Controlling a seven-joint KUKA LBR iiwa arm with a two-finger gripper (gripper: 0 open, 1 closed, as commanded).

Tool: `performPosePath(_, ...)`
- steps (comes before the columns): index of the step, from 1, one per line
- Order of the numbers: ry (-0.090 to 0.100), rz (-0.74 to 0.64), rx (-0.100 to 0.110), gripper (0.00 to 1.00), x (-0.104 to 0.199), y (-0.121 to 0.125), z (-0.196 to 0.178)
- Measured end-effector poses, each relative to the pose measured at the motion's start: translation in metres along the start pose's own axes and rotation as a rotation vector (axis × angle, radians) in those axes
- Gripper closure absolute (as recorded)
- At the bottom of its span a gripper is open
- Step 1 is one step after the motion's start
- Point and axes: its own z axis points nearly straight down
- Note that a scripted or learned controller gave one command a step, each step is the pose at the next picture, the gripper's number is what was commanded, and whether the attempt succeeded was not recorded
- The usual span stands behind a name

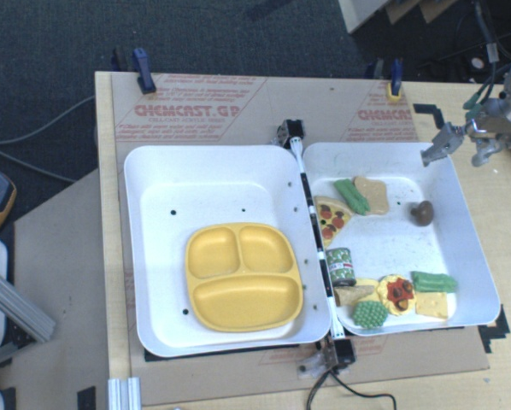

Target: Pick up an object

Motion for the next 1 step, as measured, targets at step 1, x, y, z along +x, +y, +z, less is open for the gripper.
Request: performPosePath(1,0.01,0.005,0.018,0.0,-0.0407,-0.0973,0.1881)
